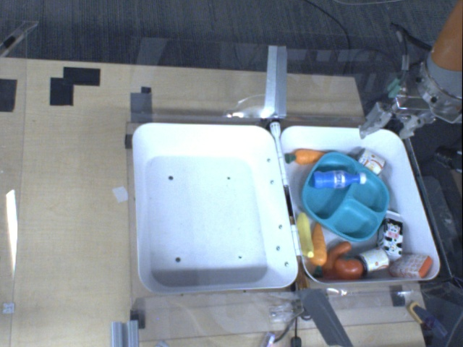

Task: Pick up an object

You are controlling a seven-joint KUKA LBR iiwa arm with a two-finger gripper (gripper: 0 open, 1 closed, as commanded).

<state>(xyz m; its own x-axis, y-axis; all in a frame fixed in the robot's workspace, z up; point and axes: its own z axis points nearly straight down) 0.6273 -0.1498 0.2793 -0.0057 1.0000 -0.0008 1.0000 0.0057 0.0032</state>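
Observation:
The right bin (413, 166) holds a jumble of objects. A blue divided plate (354, 214) lies tilted in its middle, with a small blue bottle (336, 180) resting on it. An orange carrot (308, 156) sits at the bin's far left corner and a small white can (372, 163) lies near the far right. Along the front are a yellow piece (304, 232), a red tomato (349, 268), a white cylinder (375, 259) and a pink object (411, 267). My gripper (389, 125) hangs above the bin's far right corner, open, with nothing between its fingers.
The left bin (202, 208) stands beside the right one, parted from it by a metal divider with an upright post (276, 78) at the back. A black-and-white patterned box (391, 237) lies by the plate's right edge. Cables cross the dark floor behind.

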